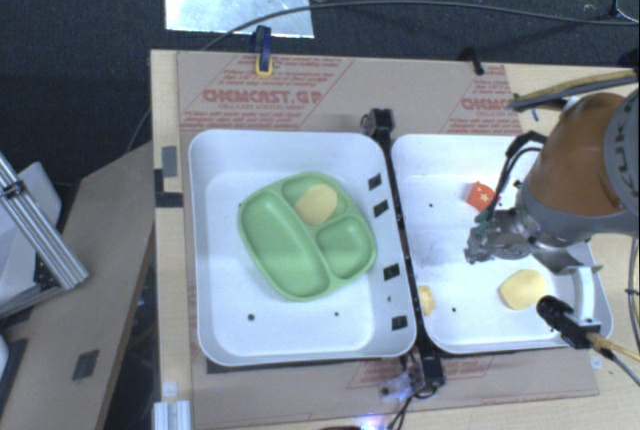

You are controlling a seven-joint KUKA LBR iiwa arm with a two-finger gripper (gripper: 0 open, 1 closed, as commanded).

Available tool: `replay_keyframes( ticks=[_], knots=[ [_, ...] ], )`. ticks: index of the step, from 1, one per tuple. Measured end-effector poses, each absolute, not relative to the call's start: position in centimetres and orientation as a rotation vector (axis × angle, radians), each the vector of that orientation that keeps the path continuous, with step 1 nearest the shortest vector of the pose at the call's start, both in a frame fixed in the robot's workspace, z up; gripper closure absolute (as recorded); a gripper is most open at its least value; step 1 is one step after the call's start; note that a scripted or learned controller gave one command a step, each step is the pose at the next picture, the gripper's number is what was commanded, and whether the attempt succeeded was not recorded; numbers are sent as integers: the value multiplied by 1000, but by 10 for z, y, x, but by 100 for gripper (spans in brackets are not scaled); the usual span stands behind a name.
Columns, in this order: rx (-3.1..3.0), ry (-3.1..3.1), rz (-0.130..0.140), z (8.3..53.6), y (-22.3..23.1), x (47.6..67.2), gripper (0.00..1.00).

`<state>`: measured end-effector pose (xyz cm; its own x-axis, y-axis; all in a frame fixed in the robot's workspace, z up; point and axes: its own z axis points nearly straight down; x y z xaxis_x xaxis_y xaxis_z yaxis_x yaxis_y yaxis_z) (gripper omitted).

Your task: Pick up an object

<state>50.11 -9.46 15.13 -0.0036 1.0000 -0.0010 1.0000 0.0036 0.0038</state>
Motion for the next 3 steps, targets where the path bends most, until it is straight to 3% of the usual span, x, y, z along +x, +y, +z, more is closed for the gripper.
replay_keyframes(
  ticks=[2, 3],
  knots=[
    [2213, 2224, 5, 245, -92, 520, 100],
    [2212, 2227, 5, 249, -48, 535, 100]
  ],
)
